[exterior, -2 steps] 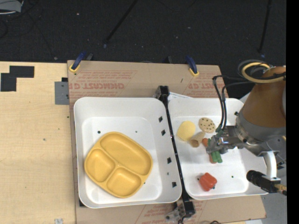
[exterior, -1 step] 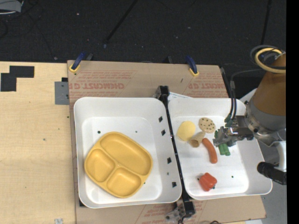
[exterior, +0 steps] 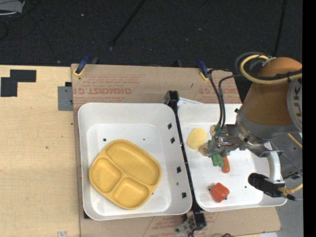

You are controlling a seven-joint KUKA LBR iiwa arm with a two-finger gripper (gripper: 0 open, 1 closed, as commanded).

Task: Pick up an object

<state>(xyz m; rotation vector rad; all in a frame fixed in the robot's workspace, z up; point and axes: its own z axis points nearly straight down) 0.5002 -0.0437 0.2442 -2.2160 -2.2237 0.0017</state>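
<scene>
In the right bin (exterior: 247, 201) lie three small items. A pale yellow rounded object (exterior: 196, 138) rests near the bin's left wall. A small orange carrot with a green top (exterior: 223, 163) lies mid-bin, and a red pepper-like piece (exterior: 219, 192) sits close to the front rim. My gripper (exterior: 216, 149) reaches down from the right, low over the bin. It sits between the yellow object and the carrot's green end, touching or just above them. The arm's grey and orange body (exterior: 269, 100) hides the bin's right part.
The left bin (exterior: 123, 115) holds a yellow divided plate (exterior: 125, 173) with three compartments. A black divider (exterior: 178, 152) runs between the bins. Cables (exterior: 219, 98) hang beside the arm, and a black part (exterior: 264, 184) of the arm juts over the right bin's front right corner.
</scene>
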